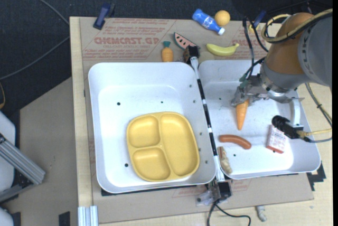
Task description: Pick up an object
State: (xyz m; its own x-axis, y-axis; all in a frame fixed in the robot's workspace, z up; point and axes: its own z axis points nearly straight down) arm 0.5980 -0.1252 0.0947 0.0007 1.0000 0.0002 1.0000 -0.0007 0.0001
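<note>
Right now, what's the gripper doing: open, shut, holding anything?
Gripper: over the right bin, at the top end of the toy carrot; whether it grips it cannot be told.

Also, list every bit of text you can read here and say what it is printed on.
"CHEMCAST GP" as far as it reads, in red, repeated on the brown board behind the bins.
Smaller red lines on that board: too blurred to read.
Red and white packet in the right bin: print too small to read.
</note>
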